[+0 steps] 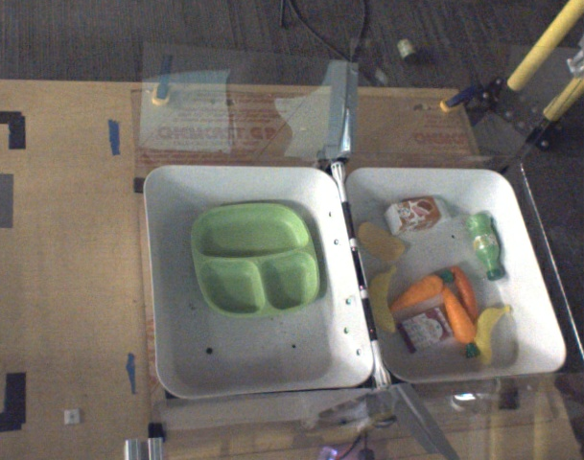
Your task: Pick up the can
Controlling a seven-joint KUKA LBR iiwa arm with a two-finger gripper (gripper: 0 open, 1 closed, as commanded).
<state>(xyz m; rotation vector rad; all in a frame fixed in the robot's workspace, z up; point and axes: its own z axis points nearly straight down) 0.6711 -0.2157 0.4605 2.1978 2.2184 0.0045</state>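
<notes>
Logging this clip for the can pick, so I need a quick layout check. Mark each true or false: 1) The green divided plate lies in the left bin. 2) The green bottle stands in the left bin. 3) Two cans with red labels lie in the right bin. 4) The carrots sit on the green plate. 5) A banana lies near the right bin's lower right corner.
1) True: the green divided plate lies in the left bin.
2) False: the green bottle lies in the right bin.
3) True: one can near the top, another can lower down.
4) False: the carrots lie in the right bin.
5) True: the banana is there.
</notes>
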